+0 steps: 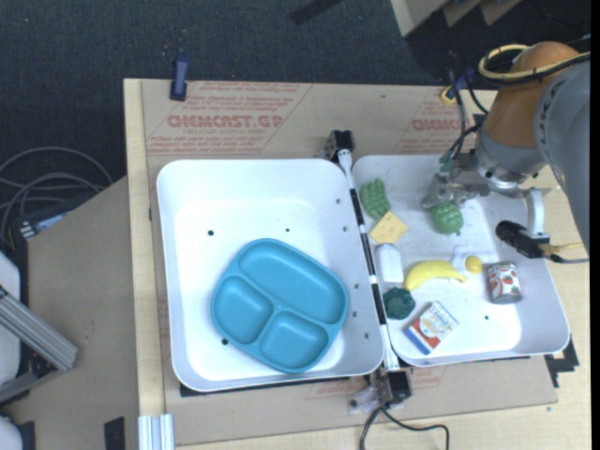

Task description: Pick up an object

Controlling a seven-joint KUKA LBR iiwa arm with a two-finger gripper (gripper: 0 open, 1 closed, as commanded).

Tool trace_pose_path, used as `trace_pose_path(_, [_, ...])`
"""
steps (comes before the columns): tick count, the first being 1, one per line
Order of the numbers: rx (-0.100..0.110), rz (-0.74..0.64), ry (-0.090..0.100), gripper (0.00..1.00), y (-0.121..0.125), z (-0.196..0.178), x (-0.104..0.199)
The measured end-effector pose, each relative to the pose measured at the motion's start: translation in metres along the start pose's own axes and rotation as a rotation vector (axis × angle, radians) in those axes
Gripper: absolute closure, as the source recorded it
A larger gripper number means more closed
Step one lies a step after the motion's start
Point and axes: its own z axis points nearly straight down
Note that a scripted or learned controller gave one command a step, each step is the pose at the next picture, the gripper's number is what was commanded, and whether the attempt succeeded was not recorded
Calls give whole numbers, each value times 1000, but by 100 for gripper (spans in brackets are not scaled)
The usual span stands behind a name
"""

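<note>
My gripper point(448, 195) hangs over the back of the right bin point(544, 331), pointing down. Directly under its tip lies a green lumpy toy point(448, 217), touching it or nearly so; I cannot tell whether it is gripped. Other things in this bin are a second green toy point(375, 197) at the back left, a yellow cheese wedge point(388, 227), a white cylinder point(390, 264), a banana point(433, 273), a small yellow piece point(473, 264), a red can point(503, 283), a dark green item point(398, 302) and a small printed box point(430, 326).
The left bin point(187, 204) holds a blue divided plate point(278, 304) in its front half. The arm point(525, 111) comes in over the right bin's back right corner. A divider rim point(361, 242) separates the bins.
</note>
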Motion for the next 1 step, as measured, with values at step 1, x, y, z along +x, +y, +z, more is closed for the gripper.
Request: trace_pose_path(1, [3,-1,3,100,8,0,56])
